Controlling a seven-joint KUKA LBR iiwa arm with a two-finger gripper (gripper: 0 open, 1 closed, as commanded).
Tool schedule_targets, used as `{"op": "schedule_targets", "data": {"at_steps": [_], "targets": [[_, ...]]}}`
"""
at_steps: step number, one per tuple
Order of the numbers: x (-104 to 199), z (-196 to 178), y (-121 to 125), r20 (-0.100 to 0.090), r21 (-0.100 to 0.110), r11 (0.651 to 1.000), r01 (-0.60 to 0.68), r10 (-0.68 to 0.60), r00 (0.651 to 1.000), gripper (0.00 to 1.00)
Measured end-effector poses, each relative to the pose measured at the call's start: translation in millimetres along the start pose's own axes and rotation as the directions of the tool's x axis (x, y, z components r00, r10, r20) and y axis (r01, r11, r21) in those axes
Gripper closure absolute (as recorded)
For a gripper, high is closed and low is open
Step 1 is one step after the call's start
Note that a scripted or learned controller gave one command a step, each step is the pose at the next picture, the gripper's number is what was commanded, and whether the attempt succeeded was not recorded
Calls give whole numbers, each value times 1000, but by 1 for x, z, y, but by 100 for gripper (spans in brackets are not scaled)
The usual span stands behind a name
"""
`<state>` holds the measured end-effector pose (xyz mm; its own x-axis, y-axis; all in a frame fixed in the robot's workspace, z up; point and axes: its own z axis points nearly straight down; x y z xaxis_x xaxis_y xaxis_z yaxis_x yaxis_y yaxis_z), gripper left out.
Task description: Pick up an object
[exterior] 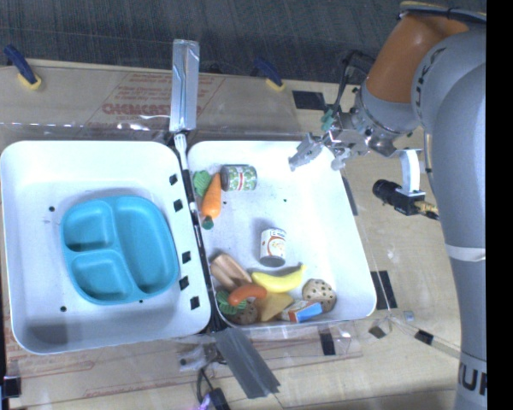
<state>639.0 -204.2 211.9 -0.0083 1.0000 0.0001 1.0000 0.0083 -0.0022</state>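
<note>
My pincer (306, 154) hangs over the right bin's (342, 254) upper right corner, grasping nothing; I cannot tell its state.

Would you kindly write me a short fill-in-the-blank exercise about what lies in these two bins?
1. The blue divided tray lies in the ____ bin.
2. The carrot lies beside the ____ can.
3. The banana is ____ in colour.
4. The gripper hovers over the ____ bin's far edge.

Missing words: left; green; yellow; right
</note>
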Motion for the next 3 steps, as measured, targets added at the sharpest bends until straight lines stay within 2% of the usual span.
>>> {"op": "schedule_targets", "data": {"at_steps": [1,2,3], "targets": [[16,120,-58,1,-2,958,286,-286,958,0],[12,120,-112,2,-3,915,403,-403,915,0],[70,120,-73,0,-4,889,457,-457,889,0]]}}
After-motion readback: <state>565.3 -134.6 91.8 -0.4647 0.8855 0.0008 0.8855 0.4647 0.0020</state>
